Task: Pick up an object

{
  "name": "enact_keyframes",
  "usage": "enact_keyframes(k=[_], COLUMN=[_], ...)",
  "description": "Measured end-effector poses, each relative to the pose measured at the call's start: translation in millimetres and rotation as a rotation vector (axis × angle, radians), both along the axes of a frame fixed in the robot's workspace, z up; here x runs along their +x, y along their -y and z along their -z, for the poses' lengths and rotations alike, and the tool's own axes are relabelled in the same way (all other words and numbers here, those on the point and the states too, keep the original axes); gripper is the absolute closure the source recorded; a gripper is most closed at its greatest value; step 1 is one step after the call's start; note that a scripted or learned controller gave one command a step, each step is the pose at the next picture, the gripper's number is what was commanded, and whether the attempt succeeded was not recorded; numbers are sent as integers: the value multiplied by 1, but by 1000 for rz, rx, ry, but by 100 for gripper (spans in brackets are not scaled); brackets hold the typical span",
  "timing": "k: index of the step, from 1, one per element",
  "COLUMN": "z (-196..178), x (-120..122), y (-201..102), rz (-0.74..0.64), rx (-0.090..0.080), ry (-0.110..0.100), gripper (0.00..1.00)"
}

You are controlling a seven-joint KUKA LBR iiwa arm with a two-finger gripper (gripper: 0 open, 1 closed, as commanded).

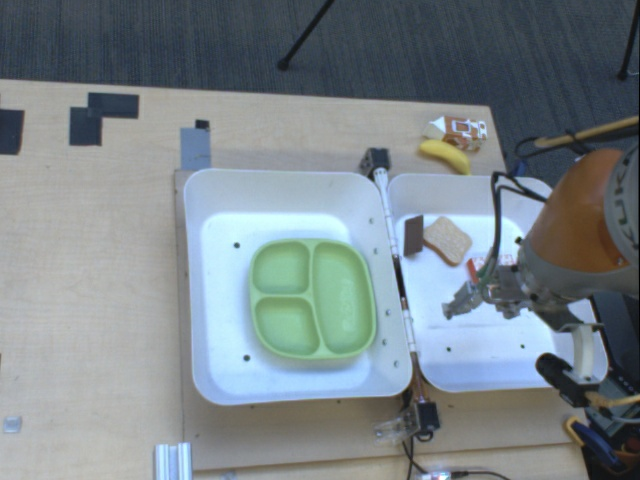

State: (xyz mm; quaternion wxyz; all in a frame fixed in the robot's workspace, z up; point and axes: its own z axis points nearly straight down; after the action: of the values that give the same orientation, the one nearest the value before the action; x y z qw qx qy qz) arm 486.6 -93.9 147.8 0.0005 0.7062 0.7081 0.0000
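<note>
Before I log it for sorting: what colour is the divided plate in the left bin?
Light green plate, clearest in the camera view.

A banana lies on the bench at one o'clock. Beside it sits a small packet.

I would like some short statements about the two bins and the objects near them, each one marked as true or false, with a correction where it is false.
1. The green divided plate lies in the left bin. True.
2. The slice of bread lies in the left bin. False: it lies in the right bin, near its far edge.
3. The banana lies on the bench, outside both bins. True.
4. The gripper is above the left bin. False: it is over the right bin.
5. A brown block lies just left of the bread. True.
6. The green plate has two compartments. False: it has three.
</note>
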Motion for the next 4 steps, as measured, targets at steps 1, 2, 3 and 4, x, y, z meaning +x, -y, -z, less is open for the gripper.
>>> enact_keyframes(k=[1,2,3,4], z=[61,50,-37,-37], x=[2,4,34,33], y=[1,1,-67,-66], rz=[1,-1,-3,-3], rx=[1,0,2,1], ry=[5,11,4,2], gripper=[0,100,100,0])
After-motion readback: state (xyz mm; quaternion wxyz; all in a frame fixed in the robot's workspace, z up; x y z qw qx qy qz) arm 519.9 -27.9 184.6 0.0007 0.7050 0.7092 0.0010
